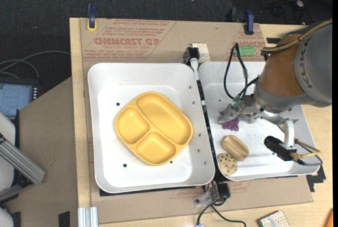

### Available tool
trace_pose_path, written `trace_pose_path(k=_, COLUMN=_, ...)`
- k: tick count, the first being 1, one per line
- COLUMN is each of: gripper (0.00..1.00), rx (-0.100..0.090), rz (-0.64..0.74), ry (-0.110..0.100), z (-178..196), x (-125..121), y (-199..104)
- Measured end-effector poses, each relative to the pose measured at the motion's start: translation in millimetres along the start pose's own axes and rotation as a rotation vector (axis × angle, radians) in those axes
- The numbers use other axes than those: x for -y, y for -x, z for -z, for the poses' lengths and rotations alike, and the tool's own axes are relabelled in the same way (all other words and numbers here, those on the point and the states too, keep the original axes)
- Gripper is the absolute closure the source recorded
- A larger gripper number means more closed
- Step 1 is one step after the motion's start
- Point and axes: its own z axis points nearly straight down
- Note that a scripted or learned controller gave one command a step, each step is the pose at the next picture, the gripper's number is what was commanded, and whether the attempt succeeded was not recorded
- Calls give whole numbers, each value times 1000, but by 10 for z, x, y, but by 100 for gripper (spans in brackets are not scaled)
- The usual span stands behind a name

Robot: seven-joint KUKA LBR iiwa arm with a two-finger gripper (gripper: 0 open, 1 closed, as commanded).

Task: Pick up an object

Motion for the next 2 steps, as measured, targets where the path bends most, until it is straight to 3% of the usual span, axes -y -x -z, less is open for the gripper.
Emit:
trace_pose_path(k=1, gripper=100, rx=2, rz=0, ry=9, z=142, x=-18, y=1)
trace_pose_path(k=2, gripper=100, rx=0, rz=11, ry=23, z=1115, x=-749, y=-698)
